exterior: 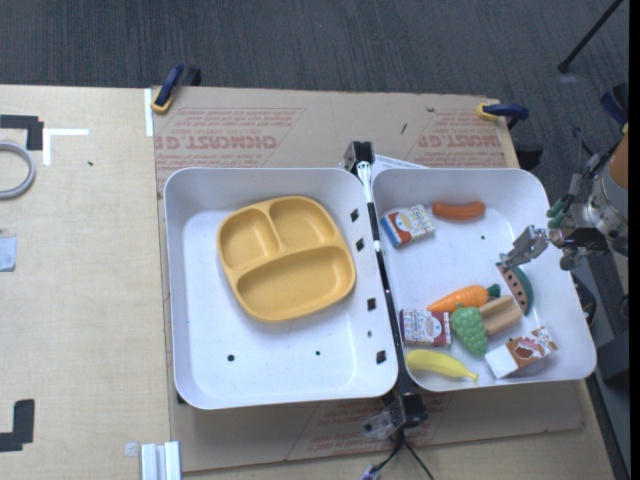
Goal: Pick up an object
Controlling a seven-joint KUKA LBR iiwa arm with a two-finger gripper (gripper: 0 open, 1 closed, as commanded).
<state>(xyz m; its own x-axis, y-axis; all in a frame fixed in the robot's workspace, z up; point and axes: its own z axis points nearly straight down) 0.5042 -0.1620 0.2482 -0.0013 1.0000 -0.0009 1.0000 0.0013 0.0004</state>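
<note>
Claw (522, 251) above right bin (545, 203) (beside the watermelon slice (520, 289))

The right bin (480, 193) is taken as the landmark. Near its far wall, a red sausage (459, 209) is laid flat, with a small milk carton (408, 225) just beside it. Toward the near wall, a carrot (461, 298), a green broccoli (469, 330), a tan block (500, 315), possibly bread, and a small red-and-white packet (424, 327) are clustered. A banana (441, 365) and another carton (525, 352) are seen nearest the near wall.
</note>
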